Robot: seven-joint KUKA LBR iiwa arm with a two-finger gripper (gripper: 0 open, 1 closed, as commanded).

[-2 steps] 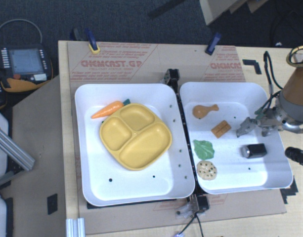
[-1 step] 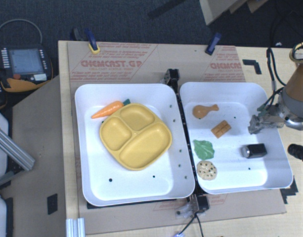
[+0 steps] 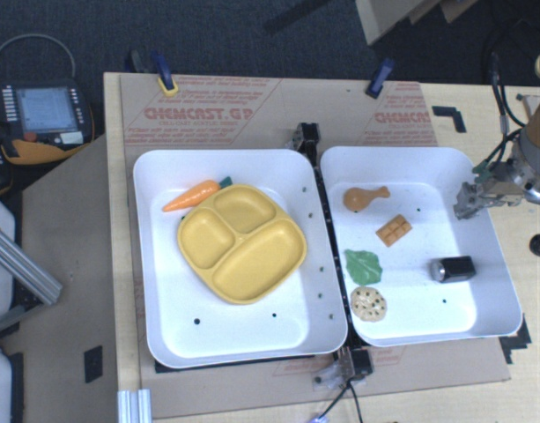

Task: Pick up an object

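In the camera view, two shallow white bins were set side by side on the bench, their inner rims touching along the middle. The left bin (image 3: pixel 155 263) was largely taken up by a yellow three-compartment plastic plate (image 3: pixel 241 241), laid flat near the bin's centre, and an orange toy carrot with a green top (image 3: pixel 192 195) was lodged against the plate's far-left edge, towards the bin's far-left corner.

The right bin (image 3: pixel 490 320) carried the smaller pieces, well apart from one another, which would presumably leave room for a grasp. A brown toy drumstick (image 3: pixel 366 198) lay near the far-left corner, a small brown waffle-patterned block (image 3: pixel 394 230) near the centre, a green toy lettuce leaf (image 3: pixel 364 265) at the left edge, and a round speckled toy cookie (image 3: pixel 368 303) near the near-left corner. A short dark cylinder (image 3: pixel 453 269) lay on its side by the right edge.

The two-finger gripper (image 3: pixel 472 199) was seen at the right bin's right edge, towards its far-right corner. Nothing was seen held by it, and its opening could not be told. The cylinder was judged the nearest candidate.
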